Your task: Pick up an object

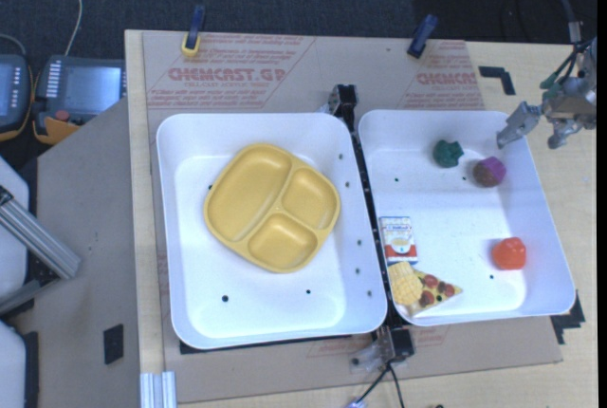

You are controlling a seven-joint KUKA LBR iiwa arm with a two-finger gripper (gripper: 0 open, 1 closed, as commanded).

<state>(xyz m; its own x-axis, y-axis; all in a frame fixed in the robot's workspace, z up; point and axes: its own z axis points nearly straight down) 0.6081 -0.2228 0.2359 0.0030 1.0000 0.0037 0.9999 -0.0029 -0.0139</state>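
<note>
Plainly the hand hovers at the far right edge of the right bin, its two fingers spread apart with nothing between them. Nearest to it lies a small purple ball-like object, just beside a green lumpy one, both in the bin's far part. Closer to the camera sit an orange-red round piece, a little carton and a flat pizza-slice toy. I judge these to be light plastic play food, stiff and rather smooth. The purple one looks the handiest: take it across its middle, straight from above, since a rounded smooth body may squirt out of an off-centre pinch. The yellow divided plate in the left bin looks too wide and flat to grasp
</note>
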